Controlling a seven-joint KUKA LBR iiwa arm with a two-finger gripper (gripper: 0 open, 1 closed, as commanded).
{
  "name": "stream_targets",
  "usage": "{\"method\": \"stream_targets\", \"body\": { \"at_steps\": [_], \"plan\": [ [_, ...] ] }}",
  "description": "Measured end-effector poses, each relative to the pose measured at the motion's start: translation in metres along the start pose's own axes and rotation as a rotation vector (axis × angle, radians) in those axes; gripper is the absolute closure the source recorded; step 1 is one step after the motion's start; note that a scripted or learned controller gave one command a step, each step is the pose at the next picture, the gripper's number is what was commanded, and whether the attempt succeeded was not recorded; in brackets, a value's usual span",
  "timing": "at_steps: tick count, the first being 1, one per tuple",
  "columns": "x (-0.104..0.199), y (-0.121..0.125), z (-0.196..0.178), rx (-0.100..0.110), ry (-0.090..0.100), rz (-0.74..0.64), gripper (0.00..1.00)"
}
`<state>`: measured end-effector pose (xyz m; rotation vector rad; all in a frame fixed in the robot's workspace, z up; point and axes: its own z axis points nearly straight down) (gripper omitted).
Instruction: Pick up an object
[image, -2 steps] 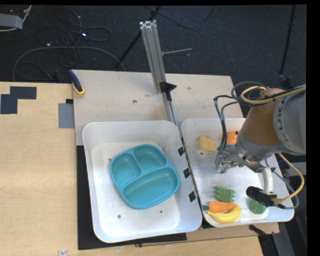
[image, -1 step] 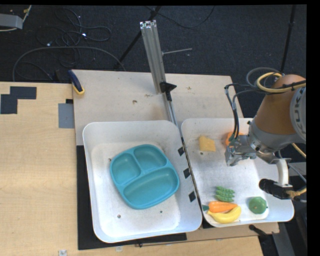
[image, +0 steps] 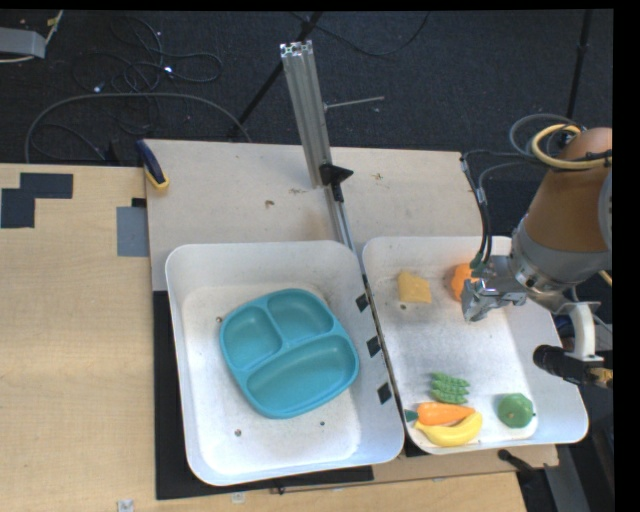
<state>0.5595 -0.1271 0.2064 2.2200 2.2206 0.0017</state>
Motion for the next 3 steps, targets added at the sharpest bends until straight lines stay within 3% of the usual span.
{"method": "stream_targets", "body": {
  "at_steps": [1,2,3],
  "plan": [
    [0.051,-0.008,-0.001,0.006,0.002,-0.004,1.00],
    [0.101,0.006,-0.001,0.004,0.001,-0.003,1.00],
    [0.162,0.002,-0.001,0.006,0.003,-0.006,1.00]
  ]
}}
